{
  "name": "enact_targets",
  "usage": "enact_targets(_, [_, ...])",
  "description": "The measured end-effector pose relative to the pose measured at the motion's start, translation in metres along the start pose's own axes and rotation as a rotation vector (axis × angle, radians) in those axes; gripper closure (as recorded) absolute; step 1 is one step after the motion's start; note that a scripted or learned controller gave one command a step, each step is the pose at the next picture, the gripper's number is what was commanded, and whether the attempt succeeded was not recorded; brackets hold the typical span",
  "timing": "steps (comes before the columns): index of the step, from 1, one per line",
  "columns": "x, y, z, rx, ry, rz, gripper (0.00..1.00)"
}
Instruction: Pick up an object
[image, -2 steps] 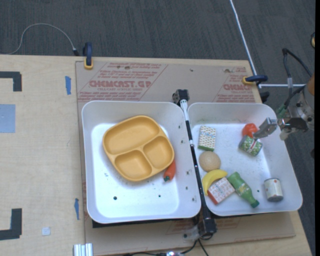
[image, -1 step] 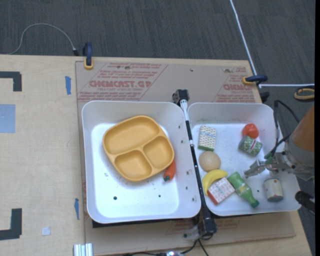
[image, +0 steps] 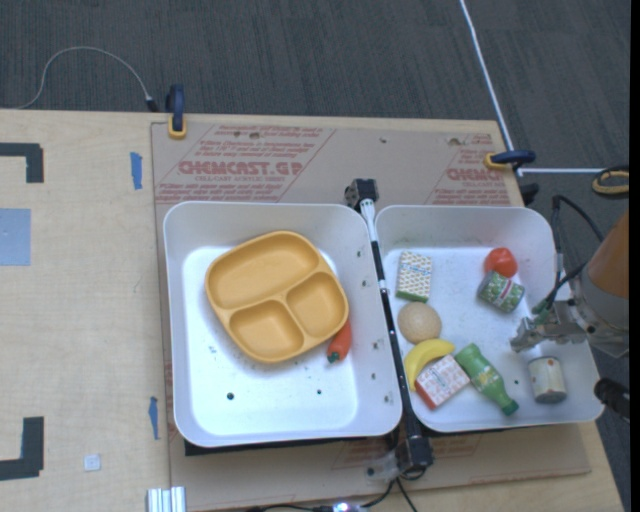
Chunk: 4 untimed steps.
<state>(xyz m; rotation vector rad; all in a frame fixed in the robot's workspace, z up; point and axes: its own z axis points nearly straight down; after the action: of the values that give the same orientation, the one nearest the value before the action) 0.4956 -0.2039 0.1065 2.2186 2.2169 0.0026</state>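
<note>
My gripper (image: 533, 334) reaches into the right bin (image: 462, 224) from the right edge and hovers low over the bin's right side. Just below it lies a small beige can (image: 547, 379), apart from the gripper. A green bottle (image: 487, 377) lies to the can's left. A green can with a red top (image: 500, 279) stands above and left of the gripper. Further left are a green and white packet (image: 414, 275), a round tan piece (image: 420, 322), a banana (image: 427, 356) and a red and white box (image: 441, 381). Nothing shows in the gripper's grasp.
The left bin (image: 190, 330) bears a yellow divided plate (image: 276, 295) with a small red and orange vegetable (image: 340, 343) at its lower right edge. A black clamp rail (image: 378, 270) runs between the bins. Cables hang near the arm at the right.
</note>
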Motion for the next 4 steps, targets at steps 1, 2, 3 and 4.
enact_targets(1, [0.050,0.019,-0.068,0.002,0.003,-0.003,1.00])
enact_targets(2, [0.049,0.018,-0.068,0.003,0.002,-0.002,0.00])
enact_targets(3, [0.082,0.022,0.012,0.003,0.002,-0.001,0.00])
enact_targets(4, [0.107,-0.005,0.016,-0.016,-0.007,0.001,0.00])
